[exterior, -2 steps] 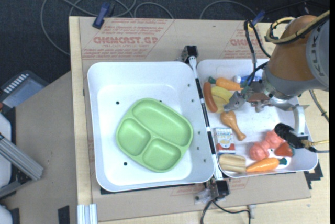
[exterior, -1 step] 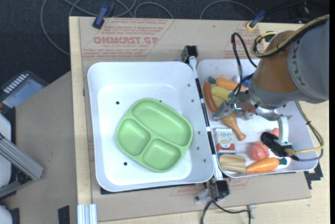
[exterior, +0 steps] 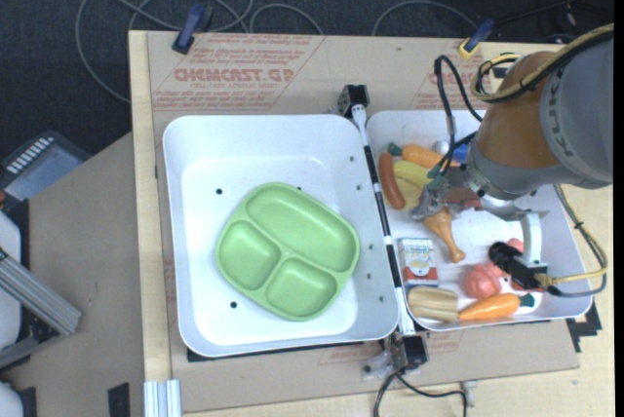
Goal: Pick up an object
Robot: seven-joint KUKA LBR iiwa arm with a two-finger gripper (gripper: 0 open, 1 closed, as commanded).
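Pincer down in right white bin among toy food, by tan plastic drumstick; grip state can't tell; should centre over drumstick shaft before closing

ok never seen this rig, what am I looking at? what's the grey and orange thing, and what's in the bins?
It is one camera fixed above a bench, looking down at a slant. The grey and orange thing is a robot arm reaching in from the right; its job is to pick up an object. Its claw is low in the right bin, among toy food: a sausage, a banana, a drumstick, a small carton, a bread roll, a carrot and a pink fruit. I cannot tell whether it grips anything. The left bin holds a green divided plate. Both bins stand on a board.
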